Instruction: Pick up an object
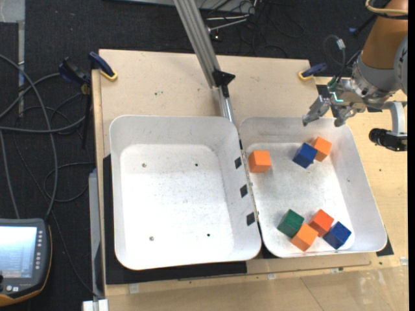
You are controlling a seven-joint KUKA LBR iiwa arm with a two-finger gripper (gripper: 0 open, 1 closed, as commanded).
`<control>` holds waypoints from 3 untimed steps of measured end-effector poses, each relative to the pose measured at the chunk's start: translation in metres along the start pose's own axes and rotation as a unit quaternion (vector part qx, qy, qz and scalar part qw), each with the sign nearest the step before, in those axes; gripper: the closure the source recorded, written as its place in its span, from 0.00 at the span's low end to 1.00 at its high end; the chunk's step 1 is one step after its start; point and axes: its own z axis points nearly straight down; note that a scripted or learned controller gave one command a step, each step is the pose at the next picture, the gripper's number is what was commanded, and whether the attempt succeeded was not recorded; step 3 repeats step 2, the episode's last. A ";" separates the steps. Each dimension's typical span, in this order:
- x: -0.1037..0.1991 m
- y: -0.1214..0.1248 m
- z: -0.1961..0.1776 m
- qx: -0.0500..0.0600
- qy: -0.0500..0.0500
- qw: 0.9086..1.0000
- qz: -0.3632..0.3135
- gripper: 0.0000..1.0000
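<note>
claw (329, 112) hangs over the far rim of the right bin (363, 196), fingers spread, nothing between them. arm (382, 50) comes in from the right, orange band above the wrist.

nearest candidates: an orange cube (321, 148) touching a blue cube (303, 155), just beside and nearer the camera than the claw, slightly toward the bin's middle. judged the likeliest pick: a short drop toward the camera.

a lone orange block (260, 161) sits further left, near the wall shared with the left bin (123, 193), clear on all sides.

cluster at the near end of the right bin: green cube (290, 223), two orange cubes (305, 237) (321, 221), blue cube (337, 234), packed touching.

hindrance: the orange and blue pair touch, so a finger may land on the neighbour. bin rim is close under the claw.
</note>
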 end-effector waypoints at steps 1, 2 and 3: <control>0.000 0.001 -0.003 -0.002 -0.001 1.000 -0.001 0.00; 0.006 -0.002 0.042 0.000 -0.001 1.000 -0.001 0.00; 0.006 -0.002 0.042 0.000 -0.001 1.000 -0.001 0.00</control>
